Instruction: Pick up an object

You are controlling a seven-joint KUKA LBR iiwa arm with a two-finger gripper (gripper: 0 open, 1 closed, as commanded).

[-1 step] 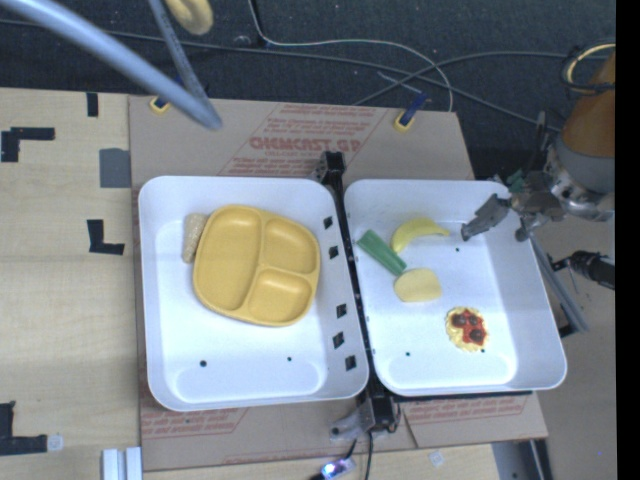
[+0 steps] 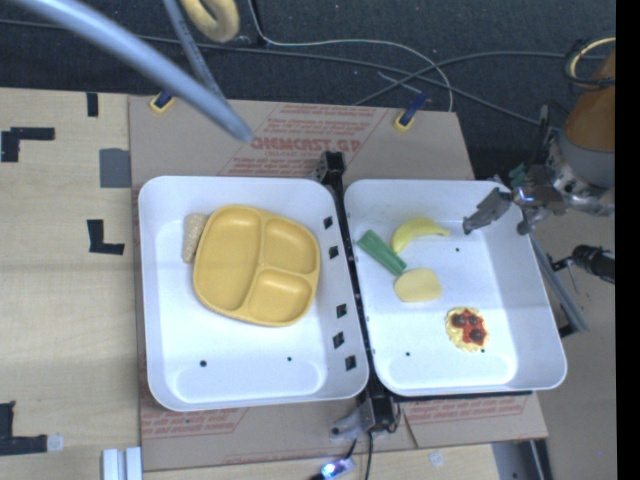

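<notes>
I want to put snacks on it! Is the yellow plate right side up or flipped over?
Right side up. The yellow plate in the left bin shows its three hollow sections facing upward, with raised ridges between them.

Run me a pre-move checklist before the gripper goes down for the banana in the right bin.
1. Banana lies in the right bin: ok.
2. Gripper is directly above the banana: not ok, it sits off to the banana's right, near the bin's far right corner.
3. Nothing lies on top of the banana: ok.
4. Space around it: not ok, the green piece sits close on its left and the yellow lump just below.
5. Fingers ready to close: cannot tell.
</notes>
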